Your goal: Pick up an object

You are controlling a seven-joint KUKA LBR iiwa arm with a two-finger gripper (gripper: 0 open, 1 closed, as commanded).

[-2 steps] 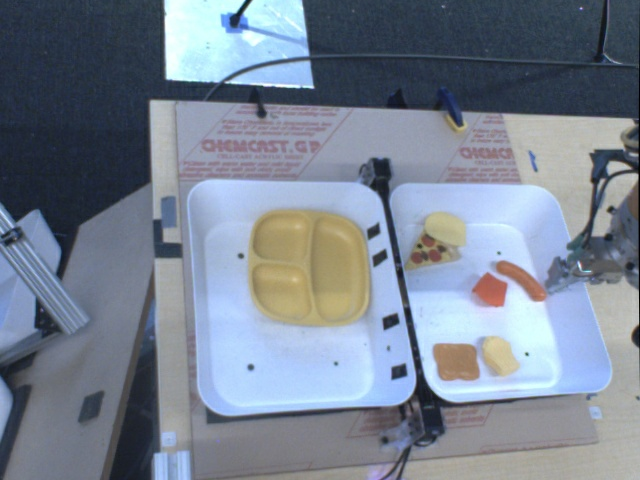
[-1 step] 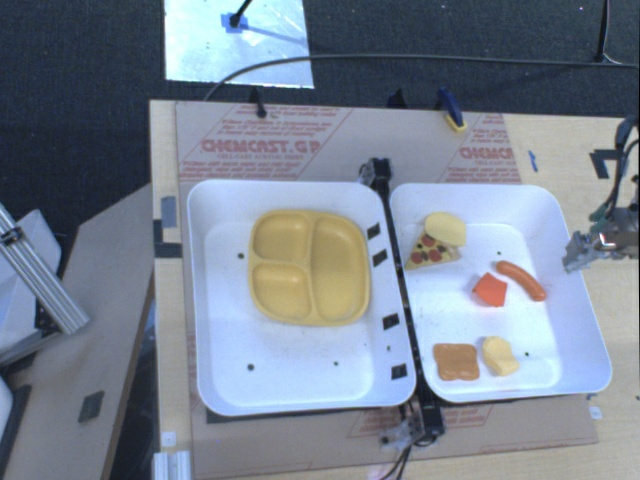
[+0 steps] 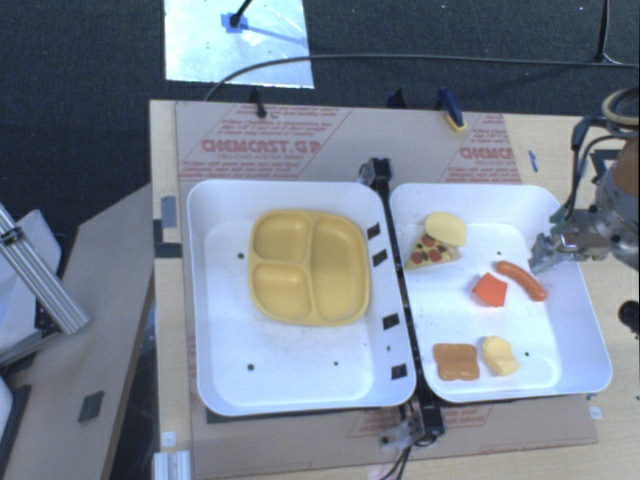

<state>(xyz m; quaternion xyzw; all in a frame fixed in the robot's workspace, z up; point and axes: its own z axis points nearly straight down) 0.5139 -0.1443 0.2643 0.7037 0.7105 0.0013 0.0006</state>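
Note:
In the right bin (image 3: 570,303) lie several toy foods: a pizza slice (image 3: 432,253) with a pale bun (image 3: 445,229) just behind it, a red-orange sausage (image 3: 521,279), an orange block (image 3: 490,289), a toast slice (image 3: 455,360) and a yellow cheese chunk (image 3: 499,355). My gripper (image 3: 548,251) hangs at the bin's right edge, just right of and above the sausage, with nothing seen between its fingers.
The left bin (image 3: 220,308) holds a yellow divided plate (image 3: 307,266). Black clips (image 3: 388,320) run along the seam between the bins. A blue clamp (image 3: 452,109) sits on the cardboard behind the right bin. The arm comes in over the right edge.

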